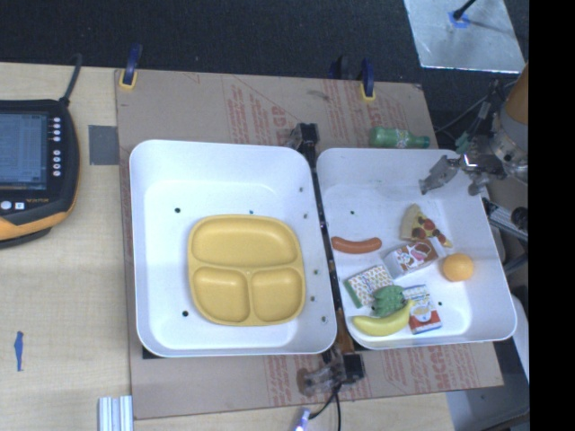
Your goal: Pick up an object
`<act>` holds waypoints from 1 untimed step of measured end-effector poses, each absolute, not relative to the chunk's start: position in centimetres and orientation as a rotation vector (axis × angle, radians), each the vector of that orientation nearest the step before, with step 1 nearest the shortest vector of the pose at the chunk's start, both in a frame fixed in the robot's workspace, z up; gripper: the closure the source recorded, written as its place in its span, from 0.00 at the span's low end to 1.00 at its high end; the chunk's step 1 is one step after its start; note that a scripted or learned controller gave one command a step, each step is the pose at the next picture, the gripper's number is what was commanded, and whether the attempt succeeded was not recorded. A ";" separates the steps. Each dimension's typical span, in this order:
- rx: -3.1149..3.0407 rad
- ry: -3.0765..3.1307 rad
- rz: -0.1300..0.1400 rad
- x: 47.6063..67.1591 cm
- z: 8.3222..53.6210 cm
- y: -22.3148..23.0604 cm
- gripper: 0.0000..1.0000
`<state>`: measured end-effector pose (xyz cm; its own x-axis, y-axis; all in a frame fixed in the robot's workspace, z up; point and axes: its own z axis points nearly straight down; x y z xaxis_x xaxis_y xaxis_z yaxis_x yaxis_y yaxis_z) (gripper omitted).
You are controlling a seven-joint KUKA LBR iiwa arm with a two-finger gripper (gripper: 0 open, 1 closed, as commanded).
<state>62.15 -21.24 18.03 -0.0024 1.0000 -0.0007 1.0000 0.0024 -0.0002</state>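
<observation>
The right bin [359, 182] holds several small items in its near half: a pizza slice [420, 224], a sausage [356, 243], an orange [457, 267], a small carton [411, 257], a checkered packet [368, 283], broccoli [389, 299], a banana [379, 323] and a red and blue box [423, 312]. My gripper [454, 180] hangs over the bin's far right corner, above and behind the pizza slice. Its fingers are spread open with nothing between them.
The left bin [162, 187] contains a yellow divided plate [245, 269]. A green bottle [398, 137] lies on the cardboard just behind the right bin. A teach pendant [31, 169] rests at the bench's left edge.
</observation>
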 end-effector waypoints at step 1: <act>2.221 2.228 -0.006 60.1 9.1 -19.3 0.00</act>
